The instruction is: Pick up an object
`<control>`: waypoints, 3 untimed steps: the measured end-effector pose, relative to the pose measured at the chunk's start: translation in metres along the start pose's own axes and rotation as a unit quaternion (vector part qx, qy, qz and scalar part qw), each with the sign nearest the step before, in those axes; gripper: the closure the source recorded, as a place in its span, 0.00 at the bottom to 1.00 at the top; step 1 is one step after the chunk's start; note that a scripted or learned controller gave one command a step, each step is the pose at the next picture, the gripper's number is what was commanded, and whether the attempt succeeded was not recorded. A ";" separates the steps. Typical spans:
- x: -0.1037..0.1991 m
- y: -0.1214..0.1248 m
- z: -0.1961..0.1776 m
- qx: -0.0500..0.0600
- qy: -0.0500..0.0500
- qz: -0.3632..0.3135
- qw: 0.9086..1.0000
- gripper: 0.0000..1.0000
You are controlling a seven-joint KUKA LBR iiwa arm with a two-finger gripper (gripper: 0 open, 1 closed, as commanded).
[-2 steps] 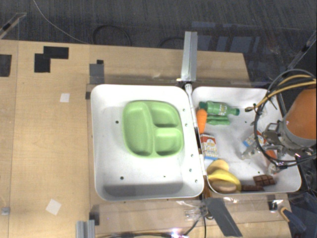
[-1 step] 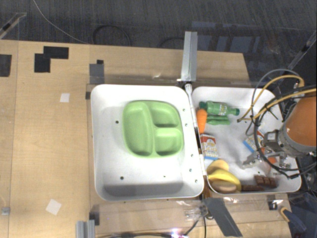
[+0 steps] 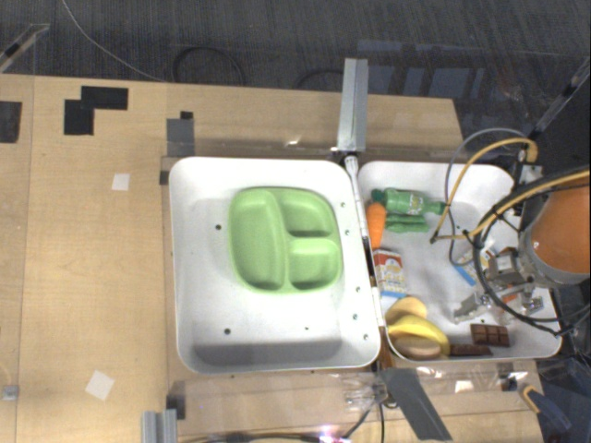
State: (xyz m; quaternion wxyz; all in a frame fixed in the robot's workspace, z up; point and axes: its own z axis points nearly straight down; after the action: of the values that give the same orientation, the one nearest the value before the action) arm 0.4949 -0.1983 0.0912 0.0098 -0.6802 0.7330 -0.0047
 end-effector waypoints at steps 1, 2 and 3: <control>-0.001 -0.004 -0.013 0.005 0.000 0.000 1.000 1.00; -0.023 -0.039 -0.095 -0.006 0.002 -0.176 0.984 1.00; -0.017 -0.060 -0.106 -0.008 -0.002 -0.527 0.850 1.00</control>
State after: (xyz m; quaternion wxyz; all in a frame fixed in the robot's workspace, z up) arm 0.5542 -0.1863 0.1990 0.0018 -0.9644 0.2644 -0.0015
